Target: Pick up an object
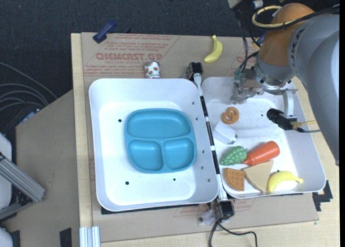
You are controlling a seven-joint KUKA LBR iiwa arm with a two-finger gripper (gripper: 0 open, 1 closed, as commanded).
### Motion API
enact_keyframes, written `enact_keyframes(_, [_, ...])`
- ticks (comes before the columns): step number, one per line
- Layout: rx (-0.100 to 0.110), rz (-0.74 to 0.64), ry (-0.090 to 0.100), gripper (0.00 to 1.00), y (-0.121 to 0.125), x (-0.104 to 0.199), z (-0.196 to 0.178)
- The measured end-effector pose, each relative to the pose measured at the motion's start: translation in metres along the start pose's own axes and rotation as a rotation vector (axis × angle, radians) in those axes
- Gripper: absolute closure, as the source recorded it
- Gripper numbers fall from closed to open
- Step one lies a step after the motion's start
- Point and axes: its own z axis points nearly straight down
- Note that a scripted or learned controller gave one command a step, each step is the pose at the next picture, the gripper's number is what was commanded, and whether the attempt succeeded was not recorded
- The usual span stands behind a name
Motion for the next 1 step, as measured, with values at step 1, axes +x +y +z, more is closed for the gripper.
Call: enact_keyframes(1, [0.001,0.000,0.000,0.00,-0.0001,0.0001,0.0003])
